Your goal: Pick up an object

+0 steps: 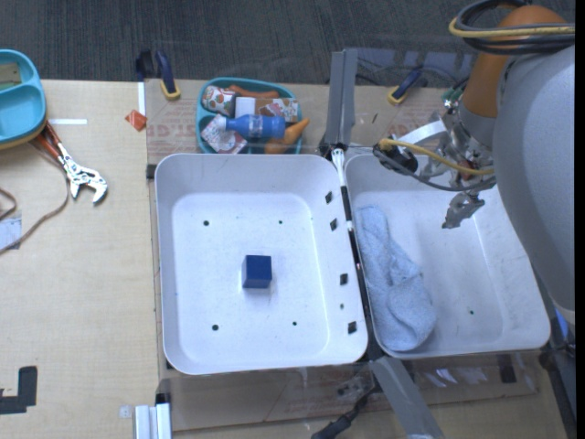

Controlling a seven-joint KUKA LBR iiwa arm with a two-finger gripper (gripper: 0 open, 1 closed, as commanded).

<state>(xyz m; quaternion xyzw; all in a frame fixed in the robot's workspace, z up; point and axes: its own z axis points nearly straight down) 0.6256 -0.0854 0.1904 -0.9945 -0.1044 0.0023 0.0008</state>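
The arm [539, 144], grey with an orange band, reached in from the right over the right bin [494, 273]. The desk [73, 282] carried two shallow white bins side by side. The left bin [183, 273] held one small dark blue cube [258, 271], square-faced and solid in colour, resting flat near the middle of the bin floor and well apart from every wall. A pale blue cloth [393, 277], crumpled and elongated, lay along the left wall of the right bin, running toward its near corner. The pincer [460, 210] hung above the far part of the right bin, apart from the cloth and well apart from the cube. How far it was open could not be told. Nothing was seen in its grip.

Behind the bins stood a small teal tray of assorted items [249, 117].
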